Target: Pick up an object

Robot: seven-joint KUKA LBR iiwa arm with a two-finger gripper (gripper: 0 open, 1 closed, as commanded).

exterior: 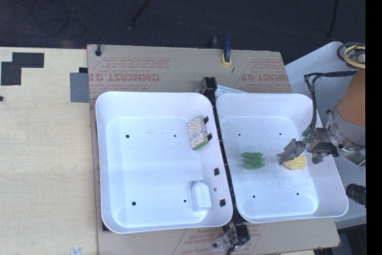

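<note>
In the right bin [268, 212] lie a small green object [252, 160] near the middle and a yellow object [295, 163] to its right. My gripper [290, 154] reaches in from the right and hovers directly over the yellow object's upper left edge, partly covering it. The green object lies apart from the gripper, a short way to its left. In the left bin [119, 200] a speckled beige block with dark edges [197, 132] rests against the right wall, and a white block [200, 194] lies near the front right corner.
The two bins meet at a black divider clamp [222, 158] running front to back. Brown cardboard [155, 71] lies beneath them. The grey arm with its orange band [356, 101] and a black cable [313, 98] stand over the right bin's right rim.
</note>
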